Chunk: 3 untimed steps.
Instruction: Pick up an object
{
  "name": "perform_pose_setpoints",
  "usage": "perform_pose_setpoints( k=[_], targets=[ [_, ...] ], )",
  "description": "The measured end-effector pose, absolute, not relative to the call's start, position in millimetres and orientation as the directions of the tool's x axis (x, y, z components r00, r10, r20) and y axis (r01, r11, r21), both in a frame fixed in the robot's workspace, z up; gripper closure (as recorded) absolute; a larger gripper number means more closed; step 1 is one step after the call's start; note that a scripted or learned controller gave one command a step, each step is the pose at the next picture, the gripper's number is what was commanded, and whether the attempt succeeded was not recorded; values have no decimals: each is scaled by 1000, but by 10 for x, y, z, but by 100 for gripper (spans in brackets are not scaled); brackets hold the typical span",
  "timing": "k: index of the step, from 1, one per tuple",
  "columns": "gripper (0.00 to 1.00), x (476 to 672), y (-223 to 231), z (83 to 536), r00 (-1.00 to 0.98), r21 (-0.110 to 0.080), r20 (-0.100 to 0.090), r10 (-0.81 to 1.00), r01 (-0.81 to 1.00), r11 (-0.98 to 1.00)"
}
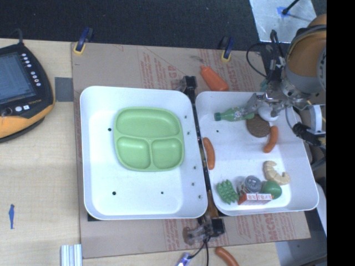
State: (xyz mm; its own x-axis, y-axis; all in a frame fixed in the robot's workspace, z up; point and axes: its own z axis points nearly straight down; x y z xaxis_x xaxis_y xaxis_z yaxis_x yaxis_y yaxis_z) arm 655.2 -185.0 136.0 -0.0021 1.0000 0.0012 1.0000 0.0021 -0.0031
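At the near edge of the right bin (299,201) lie a green toy (226,190), a small can (252,183) and a red box (255,198). Farther back, a sausage (270,139) lies beside a brown disc (258,127). At the far end, the gripper (256,105) hangs over a green bottle (233,114); it seems to touch the bottle's end, but how wide it stands I cannot tell. The left bin (94,165) carries a green divided plate (148,138).

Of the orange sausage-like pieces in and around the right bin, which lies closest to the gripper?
The curved one inside the right bin, just below the gripper beside the brown disc. The others lie at the bin's left wall and outside it.
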Motion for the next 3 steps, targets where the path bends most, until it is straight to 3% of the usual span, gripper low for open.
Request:
perform_pose_setpoints(
  k=[1,2,3],
  targets=[
    [0,5911,-1585,1458,-4,-4,-1,1000,1000,4],
    [0,5786,-1436,1486,-5,-5,-1,1000,1000,5],
    [0,6565,-1800,1704,-4,-1,-1,1000,1000,4]
  ],
)
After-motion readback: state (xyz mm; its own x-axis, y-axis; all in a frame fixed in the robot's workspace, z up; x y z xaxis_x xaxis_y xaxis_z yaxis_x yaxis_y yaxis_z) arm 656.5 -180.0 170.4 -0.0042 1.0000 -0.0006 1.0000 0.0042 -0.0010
